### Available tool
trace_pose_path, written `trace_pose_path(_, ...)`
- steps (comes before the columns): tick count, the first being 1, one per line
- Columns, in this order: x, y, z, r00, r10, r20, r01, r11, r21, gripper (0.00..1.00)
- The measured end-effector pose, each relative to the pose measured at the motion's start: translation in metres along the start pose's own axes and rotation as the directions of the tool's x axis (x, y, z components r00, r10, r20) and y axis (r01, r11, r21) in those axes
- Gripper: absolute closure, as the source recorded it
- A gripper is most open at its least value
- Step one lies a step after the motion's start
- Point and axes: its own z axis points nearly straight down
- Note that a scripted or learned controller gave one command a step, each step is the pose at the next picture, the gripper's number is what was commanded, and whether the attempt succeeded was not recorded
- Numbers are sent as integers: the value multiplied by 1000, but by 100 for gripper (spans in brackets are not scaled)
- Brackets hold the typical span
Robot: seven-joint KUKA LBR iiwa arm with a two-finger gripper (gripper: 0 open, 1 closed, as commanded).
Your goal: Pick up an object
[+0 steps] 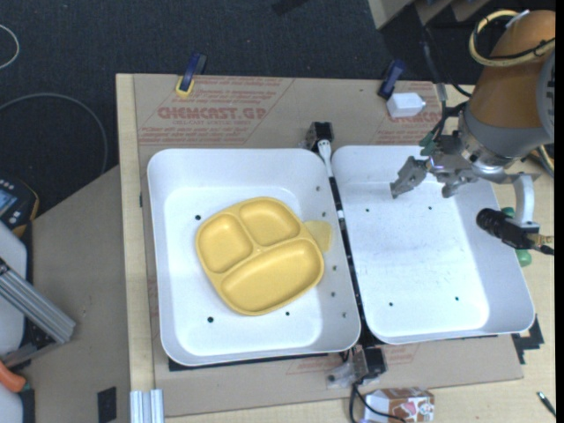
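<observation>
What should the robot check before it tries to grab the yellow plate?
1. Something to pick: yellow divided plate lies in the left bin. Ok.
2. Gripper above the plate: it hangs over the right bin. Not ok.
3. Gripper holding nothing: nothing seen between its fingers. Ok.
4. Fingers open enough: cannot tell.
5. Plate lying flat: one edge sits on a small yellow piece. Cannot tell.

a robot lab: clamped board [264, 104], loose cables [26, 104], two test bins [167, 236]
</observation>
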Motion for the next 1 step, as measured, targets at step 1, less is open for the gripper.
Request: trace_pose_path(1, 24, -54, -47, 1000, -2, -2, 2, 1000, 1, 0)
